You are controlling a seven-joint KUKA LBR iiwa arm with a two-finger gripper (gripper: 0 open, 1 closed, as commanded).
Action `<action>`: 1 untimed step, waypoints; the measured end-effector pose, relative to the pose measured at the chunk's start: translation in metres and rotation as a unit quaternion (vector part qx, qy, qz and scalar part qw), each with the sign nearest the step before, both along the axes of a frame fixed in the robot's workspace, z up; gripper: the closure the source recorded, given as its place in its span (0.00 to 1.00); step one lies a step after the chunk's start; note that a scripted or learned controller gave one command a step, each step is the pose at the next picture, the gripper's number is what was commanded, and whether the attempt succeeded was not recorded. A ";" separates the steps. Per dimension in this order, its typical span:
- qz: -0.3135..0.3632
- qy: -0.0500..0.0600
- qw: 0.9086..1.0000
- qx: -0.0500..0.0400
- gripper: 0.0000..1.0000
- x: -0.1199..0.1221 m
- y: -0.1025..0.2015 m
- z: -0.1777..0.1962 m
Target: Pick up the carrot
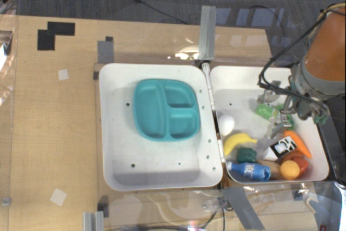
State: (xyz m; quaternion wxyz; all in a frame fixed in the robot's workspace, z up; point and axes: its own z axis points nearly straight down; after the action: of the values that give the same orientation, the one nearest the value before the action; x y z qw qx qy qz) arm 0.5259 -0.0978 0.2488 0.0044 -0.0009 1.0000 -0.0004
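- Camera view, surface: light wood table (54, 132) with black tape marks at its far left corner, small pale squares scattered on the left side, grey carpet beyond the far edge. A thin cable runs across the carpet.
- Two white bins side by side, mid-table. Left bin (116, 170) holds a teal divided tray (165, 109), sitting slightly toward the bin's far half.
- A grey metal post (207, 32) stands at the far edge, where the two bins meet.
- Right bin (238, 92) has its clutter packed along the near edge and near right corner; far left part is bare.
- Carrot (300, 143): near right corner of the right bin, lying at a slant, just right of a black-and-white tag block (285, 145) and touching or nearly touching it.
- Around it: orange ball (290, 170) just nearer, red item underneath/beside it, blue bottle (250, 171) on the near edge, dark green item (246, 154), banana (239, 142), white egg (225, 125) by the left wall, green piece (266, 111) further back.
- Arm enters over the right bin's right edge; gripper (282, 123) sits low between the green piece and the tag block, just beside the carrot's far end.
- Fingers: can't tell how far apart, cables and wrist clutter the area. Nothing visibly between them.
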 end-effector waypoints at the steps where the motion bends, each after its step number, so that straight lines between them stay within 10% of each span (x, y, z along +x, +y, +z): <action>1: 0.076 -0.001 0.997 0.000 0.00 -0.019 0.066 0.023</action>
State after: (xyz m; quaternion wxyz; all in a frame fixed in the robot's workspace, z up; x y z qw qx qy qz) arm 0.5073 -0.0320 0.2722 0.0055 -0.0771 0.9970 0.0003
